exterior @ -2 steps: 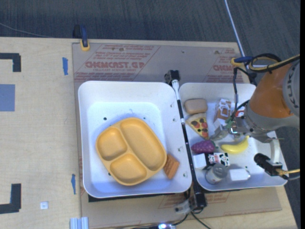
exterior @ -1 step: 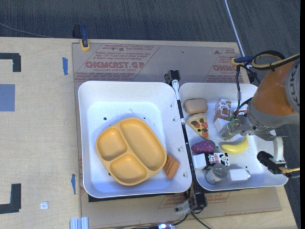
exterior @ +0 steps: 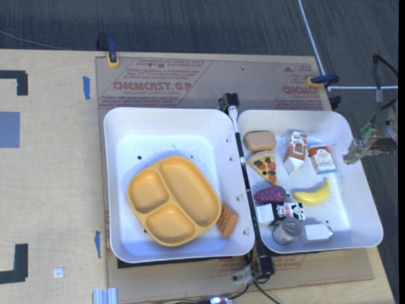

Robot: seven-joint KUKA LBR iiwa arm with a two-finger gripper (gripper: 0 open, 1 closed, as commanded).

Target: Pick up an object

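Bench (exterior: 50, 170) light wood, with a brown printed board clamped on it under both bins. Left bin (exterior: 120, 132) white, shallow; right bin (exterior: 364, 198) white, same type, touching it along the middle seam.

Yellow divided plate (exterior: 174, 198) lies in the near part of the left bin, three compartments, tilted diagonally. Small brown cracker-like piece (exterior: 228, 220) just beside the plate's near right edge, leaning against the bin wall.

Right bin holds the small toy items, all loose:
- bread bun (exterior: 259, 140) far left
- pizza slice (exterior: 264, 166) just nearer than the bun
- white carton (exterior: 295, 151) at the centre far side
- red and white box (exterior: 323, 160) right of the carton
- yellow banana (exterior: 313, 194) mid bin
- purple grapes (exterior: 270, 195) left of the banana
- black and white cow-print box (exterior: 289, 211) near the grapes
- metal can (exterior: 286, 231) near edge
- white block (exterior: 316, 233) right of the can

Gripper (exterior: 357, 152) sits at the right bin's right rim, apart from every item, nothing between its fingers. Too small and blurred: cannot tell if spread or pressed together.
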